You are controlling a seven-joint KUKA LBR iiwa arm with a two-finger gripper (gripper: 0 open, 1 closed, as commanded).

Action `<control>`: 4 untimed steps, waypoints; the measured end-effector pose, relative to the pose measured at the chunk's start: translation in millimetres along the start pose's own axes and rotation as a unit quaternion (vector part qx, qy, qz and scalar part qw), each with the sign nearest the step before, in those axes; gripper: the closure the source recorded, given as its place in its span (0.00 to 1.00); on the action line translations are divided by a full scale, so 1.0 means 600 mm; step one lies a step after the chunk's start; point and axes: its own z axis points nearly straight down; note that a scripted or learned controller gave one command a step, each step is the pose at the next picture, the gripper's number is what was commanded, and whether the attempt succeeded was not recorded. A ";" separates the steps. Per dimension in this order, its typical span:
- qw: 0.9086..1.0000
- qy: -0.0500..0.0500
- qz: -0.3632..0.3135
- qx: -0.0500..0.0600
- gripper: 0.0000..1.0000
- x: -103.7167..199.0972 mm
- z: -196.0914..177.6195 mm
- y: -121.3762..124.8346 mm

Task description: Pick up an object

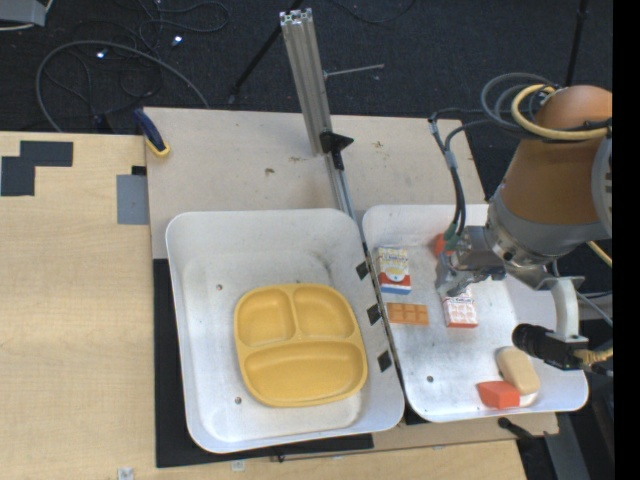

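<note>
My end effector (pixel 462 273) hung over the right bin (pixel 430 383), just above the small red-and-white carton (pixel 460 312); I could not tell its state. Descending off-centre, I judged, might nudge the carton aside.

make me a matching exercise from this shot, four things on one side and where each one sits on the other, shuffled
Things:
1. yellow divided plate
2. waffle piece
3. bread roll
4. small carton

Places:
A. right bin, near its front right corner, beside a red block
B. left bin, about the middle
C. right bin, by its left wall, farther back
D. right bin, just in front of the small carton

Pairs: 1-B, 2-D, 3-A, 4-C
</note>
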 end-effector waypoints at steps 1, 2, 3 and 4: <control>1.000 0.000 0.000 0.001 1.00 0.084 0.029 -0.007; 1.000 0.000 0.000 0.001 1.00 0.179 0.048 -0.029; 1.000 -0.001 0.000 0.001 1.00 0.271 0.062 -0.053; 1.000 -0.001 0.002 0.001 0.00 0.267 0.061 -0.051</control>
